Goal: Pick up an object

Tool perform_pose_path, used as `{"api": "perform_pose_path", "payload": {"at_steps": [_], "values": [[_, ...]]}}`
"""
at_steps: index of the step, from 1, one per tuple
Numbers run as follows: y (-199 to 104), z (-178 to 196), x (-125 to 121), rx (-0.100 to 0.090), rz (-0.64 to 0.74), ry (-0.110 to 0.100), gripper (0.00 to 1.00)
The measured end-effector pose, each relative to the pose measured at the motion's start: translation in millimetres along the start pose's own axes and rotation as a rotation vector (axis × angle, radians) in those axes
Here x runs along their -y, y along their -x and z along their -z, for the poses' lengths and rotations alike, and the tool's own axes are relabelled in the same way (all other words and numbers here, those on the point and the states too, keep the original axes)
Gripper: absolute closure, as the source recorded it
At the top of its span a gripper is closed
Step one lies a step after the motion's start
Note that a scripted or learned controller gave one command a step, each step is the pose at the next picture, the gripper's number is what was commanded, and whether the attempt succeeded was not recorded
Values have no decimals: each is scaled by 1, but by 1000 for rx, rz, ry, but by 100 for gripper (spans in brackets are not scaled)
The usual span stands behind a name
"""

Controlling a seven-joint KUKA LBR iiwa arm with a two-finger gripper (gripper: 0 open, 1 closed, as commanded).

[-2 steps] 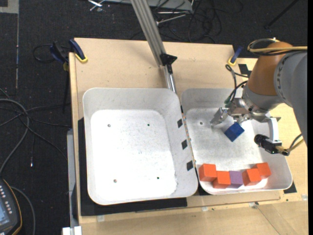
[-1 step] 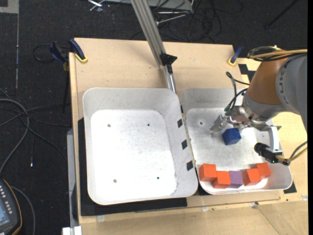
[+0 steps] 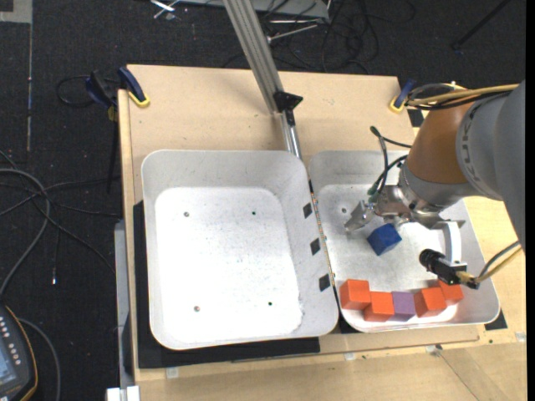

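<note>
A blue cube (image 3: 384, 240) lies tilted in the middle of the right bin (image 3: 334, 170). My gripper (image 3: 374, 221) hangs right over the cube's upper left edge, at the end of the grey arm with its orange band (image 3: 439, 153). Whether it touches the cube, I cannot make out. Along the right bin's near wall sits a row of blocks: an orange block (image 3: 356, 293), a second orange block (image 3: 381, 305), a purple block (image 3: 404, 304) and a third orange block (image 3: 432, 299).
The left bin (image 3: 159, 170) stands beside the right one, sharing a raised divider with black clips (image 3: 316, 245). A metal pole (image 3: 255, 44) slants in from the back toward the divider. Cables and a black fitting (image 3: 435, 263) trail off the wrist above the block row.
</note>
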State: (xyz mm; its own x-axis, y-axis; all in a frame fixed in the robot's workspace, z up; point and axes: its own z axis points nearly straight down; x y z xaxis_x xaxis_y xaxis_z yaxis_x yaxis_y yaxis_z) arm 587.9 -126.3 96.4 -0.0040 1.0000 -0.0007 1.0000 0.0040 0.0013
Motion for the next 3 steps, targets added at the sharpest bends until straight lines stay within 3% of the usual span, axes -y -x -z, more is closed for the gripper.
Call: {"api": "perform_pose_path", "payload": {"at_steps": [1,2,3], "values": [[-13,-1,34,0,-5,-2,0],[-12,9,33,0,-5,1,100],[20,2,24,0,-5,6,100]]}}
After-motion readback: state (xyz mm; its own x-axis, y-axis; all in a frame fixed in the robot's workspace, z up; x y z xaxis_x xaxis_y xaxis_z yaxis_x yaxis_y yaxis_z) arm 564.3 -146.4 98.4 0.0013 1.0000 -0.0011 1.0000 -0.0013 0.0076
